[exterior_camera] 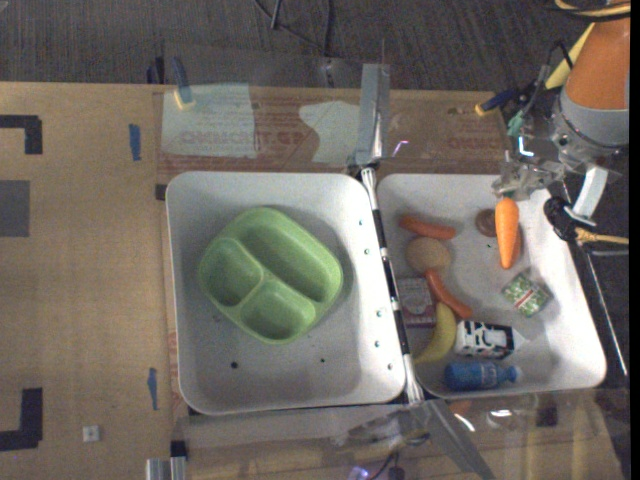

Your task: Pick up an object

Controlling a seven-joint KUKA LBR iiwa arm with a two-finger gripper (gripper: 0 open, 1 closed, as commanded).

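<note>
Hovering at about two o'clock in the camera view, my end effector hangs over the far right corner of the right bin, and a carrot hangs point-down directly beneath it. Its top sits right at my fingertips, so it looks gripped, yet the metalwork there is too tangled for me to tell for certain whether the end effector is closed on it. The other candidates lie lower in the same bin: a sausage and a potato toward nine o'clock of the carrot, a second sausage and a banana near the bin's left wall, a small milk carton and a blue bottle around six o'clock, and a green packet just below the carrot's tip. The left bin holds a green divided plate. To do this step well, I judge the thing is to rise straight and slowly (a carrot tapers, and a tapered thing slides out of a pinch near its end), keeping the wrist steady so it does not swing. If it drops, I would re-grip nearer its thick middle, across the width, well clear of the bin wall.
</note>
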